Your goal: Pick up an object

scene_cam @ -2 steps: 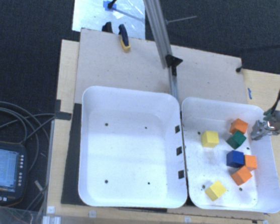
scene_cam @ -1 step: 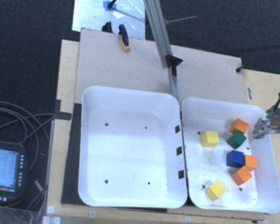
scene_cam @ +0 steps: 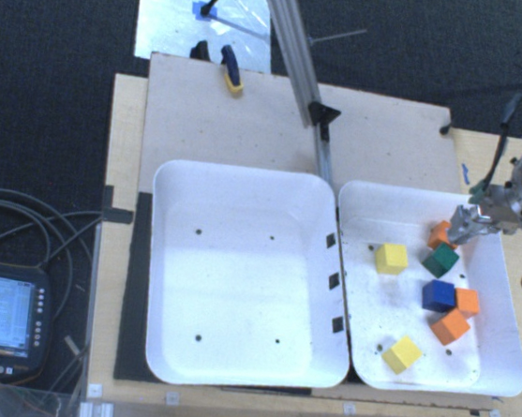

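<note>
While the gripper (scene_cam: 462, 227) hangs low over the right bin (scene_cam: 496, 373), you cannot tell its jaw state. It sits at an orange block (scene_cam: 439, 234), just beside the green block (scene_cam: 441, 261). Other blocks lie nearby.

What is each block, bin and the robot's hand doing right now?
Hand: low in the right bin, over the top orange block.
Top orange block: partly hidden by the hand.
Green block: lying beside it.
Blue block: touching an orange block.
Two yellow blocks: lying apart.
Right bin: holds all the blocks.
</note>
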`<act>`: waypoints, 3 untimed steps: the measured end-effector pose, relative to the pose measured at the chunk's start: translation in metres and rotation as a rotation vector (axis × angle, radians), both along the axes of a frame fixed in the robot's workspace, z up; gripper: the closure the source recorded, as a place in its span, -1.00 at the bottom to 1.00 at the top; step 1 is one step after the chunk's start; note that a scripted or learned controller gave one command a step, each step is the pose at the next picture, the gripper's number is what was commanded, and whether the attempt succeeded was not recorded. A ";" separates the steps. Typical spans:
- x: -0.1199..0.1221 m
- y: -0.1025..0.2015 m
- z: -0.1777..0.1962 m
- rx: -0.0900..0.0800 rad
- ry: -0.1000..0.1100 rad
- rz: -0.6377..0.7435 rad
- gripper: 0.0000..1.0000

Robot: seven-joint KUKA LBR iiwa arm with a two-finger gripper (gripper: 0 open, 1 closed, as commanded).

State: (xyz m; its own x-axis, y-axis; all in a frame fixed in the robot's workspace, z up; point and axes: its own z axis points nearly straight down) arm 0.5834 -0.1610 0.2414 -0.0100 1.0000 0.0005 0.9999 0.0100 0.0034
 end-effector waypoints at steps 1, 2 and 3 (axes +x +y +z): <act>0.009 0.052 -0.009 0.001 0.001 0.001 1.00; 0.024 0.103 0.004 -0.001 0.000 0.000 1.00; 0.035 0.154 0.015 0.002 0.000 0.001 1.00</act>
State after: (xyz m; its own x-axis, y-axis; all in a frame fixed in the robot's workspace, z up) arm 0.6180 -0.0066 0.2565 -0.0113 0.9999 0.0022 0.9999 0.0112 0.0038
